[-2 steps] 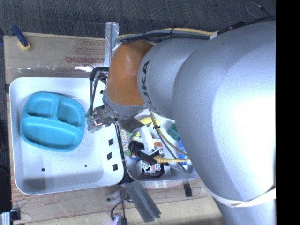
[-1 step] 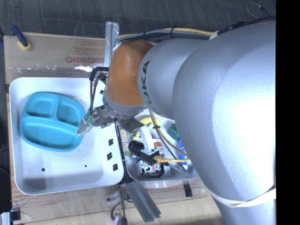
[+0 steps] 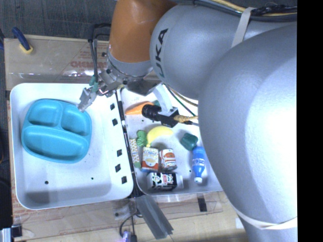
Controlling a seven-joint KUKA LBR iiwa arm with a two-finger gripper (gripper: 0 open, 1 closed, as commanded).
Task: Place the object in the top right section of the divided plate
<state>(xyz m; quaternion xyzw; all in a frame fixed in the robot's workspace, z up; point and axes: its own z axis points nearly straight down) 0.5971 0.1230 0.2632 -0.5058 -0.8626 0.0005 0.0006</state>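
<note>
Plate [image 3: 53, 140] is the blue divided one, sitting in the left bin [image 3: 65, 185] toward its upper left. The pincer [image 3: 86, 101] hangs right over the plate's upper right edge, just beside the small top right section [image 3: 75, 124]. Honestly I can't tell if the pincer is apart or together at this size, and I can't make out anything held in it either. There's a pale greenish bit at the tip, but that could just be part of the pincer.

The position makes sense to me. That section is the target, so parking right at its rim reads like lining up for a drop. How far along it is depends on whether it's actually carrying something, which I can't confirm.

Moving outward, the plate has two small sections along the top and one big one below, all bare as far as I can see. Everything else is crowded in the right bin [image 3: 186, 189] under the arm:
- an orange thing [image 3: 135, 108]
- a yellow fruit [image 3: 159, 133]
- a green thing [image 3: 190, 140]
- a blue bottle [image 3: 199, 166]
- two small cans [image 3: 150, 159]
- a black and white carton [image 3: 164, 180]

Any of those could be "the object", the task doesn't say. My worry: the pincer sits at the section's edge, so a drop could land on the rim or the bin floor.
</note>
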